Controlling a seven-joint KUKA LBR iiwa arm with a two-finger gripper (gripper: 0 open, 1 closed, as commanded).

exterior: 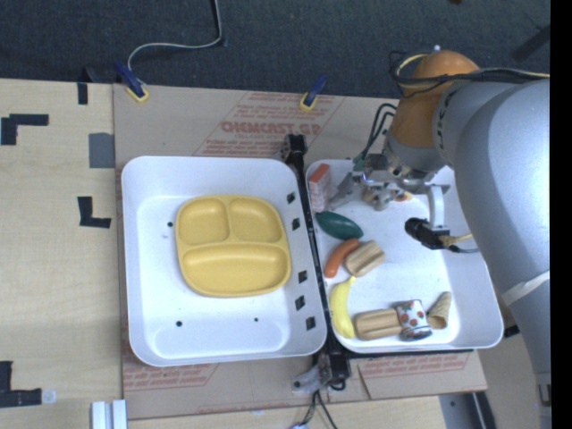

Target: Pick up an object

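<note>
Gripper: the grey metal gripper [380,193] hangs over the top part of the right white bin [474,315]. I cannot tell if it is wide or narrow. Nothing can be seen held in it.
Arm: the big grey arm with the orange band [420,119] comes in from the right and covers that bin's right side.
Nearest thing: a small red and white packet [319,184] lies just left of the gripper, by the bin's left wall.
Below the gripper: a dark green oval thing [338,224] lies near, a bit to the left.
Middle of the bin: an orange-red toy sausage [337,257] and a short tan bread roll [365,256] lie side by side, touching.
Bottom of the bin: a yellow toy banana [340,305] lies by the left wall. Next to it is a long tan roll [374,323], then a small red and white spotted can [412,318], then a tan wedge piece [440,309].
In the way: the packet sits tight by the wall. The bottom things crowd close together.
Left white bin [147,266]: it has a yellow plastic plate with three parts [234,244], well apart from the gripper.
Bench: two blue and yellow clips [134,86] sit at the top edge of the brown board [259,123].
</note>
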